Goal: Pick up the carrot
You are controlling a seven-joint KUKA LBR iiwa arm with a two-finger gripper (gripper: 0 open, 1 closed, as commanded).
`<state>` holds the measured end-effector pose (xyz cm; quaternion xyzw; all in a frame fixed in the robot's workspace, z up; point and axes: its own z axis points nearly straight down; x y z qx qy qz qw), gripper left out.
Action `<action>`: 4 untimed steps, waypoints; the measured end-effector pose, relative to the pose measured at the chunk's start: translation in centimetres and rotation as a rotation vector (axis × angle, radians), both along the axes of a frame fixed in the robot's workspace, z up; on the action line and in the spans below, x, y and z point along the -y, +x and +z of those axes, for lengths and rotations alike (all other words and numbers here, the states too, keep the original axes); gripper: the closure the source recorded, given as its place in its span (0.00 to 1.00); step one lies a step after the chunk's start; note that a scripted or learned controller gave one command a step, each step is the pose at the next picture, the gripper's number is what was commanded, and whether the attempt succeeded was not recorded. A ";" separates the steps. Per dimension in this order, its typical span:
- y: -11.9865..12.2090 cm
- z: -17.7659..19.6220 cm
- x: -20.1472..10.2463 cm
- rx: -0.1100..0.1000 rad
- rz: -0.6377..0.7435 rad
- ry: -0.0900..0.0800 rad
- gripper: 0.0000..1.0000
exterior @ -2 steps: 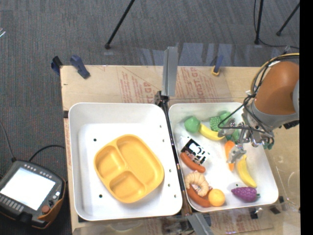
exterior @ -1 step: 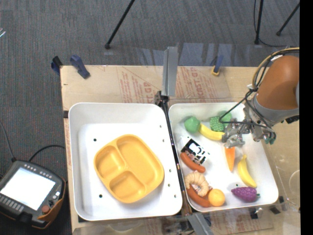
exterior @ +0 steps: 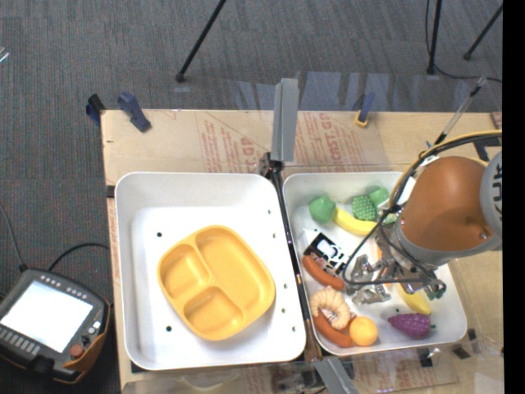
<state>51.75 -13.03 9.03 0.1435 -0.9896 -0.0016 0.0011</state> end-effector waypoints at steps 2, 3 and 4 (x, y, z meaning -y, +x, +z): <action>-1.1 3.2 4.8 -0.008 0.302 0.008 1.00; 3.5 -0.5 0.2 0.003 0.626 0.004 1.00; 4.8 16.5 5.1 0.017 0.532 -0.007 1.00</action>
